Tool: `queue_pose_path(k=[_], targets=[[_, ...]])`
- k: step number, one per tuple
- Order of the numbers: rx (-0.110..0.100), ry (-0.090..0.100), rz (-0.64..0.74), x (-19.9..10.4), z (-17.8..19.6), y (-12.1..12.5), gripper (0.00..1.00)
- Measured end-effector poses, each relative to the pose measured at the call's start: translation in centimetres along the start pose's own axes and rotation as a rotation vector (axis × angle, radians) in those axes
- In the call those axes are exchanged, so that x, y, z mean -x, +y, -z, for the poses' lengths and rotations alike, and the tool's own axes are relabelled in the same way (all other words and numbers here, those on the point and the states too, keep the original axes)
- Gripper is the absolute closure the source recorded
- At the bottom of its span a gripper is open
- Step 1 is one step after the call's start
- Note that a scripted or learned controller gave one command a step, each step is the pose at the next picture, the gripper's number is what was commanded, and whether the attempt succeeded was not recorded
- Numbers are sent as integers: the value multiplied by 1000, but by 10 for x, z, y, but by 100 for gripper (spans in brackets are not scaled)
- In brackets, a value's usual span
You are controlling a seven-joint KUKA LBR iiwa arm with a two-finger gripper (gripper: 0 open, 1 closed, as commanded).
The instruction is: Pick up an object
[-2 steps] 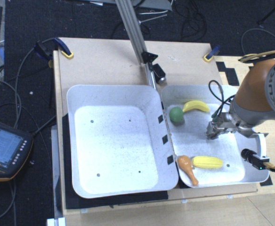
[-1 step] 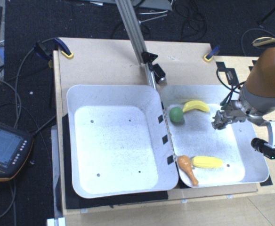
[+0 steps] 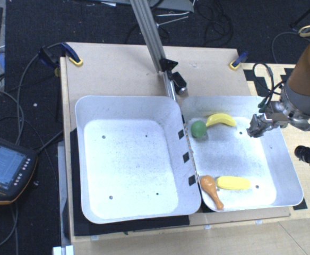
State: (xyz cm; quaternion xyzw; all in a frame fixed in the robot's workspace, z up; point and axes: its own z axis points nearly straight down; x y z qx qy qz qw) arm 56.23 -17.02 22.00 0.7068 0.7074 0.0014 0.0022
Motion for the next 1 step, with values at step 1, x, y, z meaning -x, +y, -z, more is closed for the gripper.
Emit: queue_pose_path(k=[1], targets=[[-4,2,4,-46,10,7,100]])
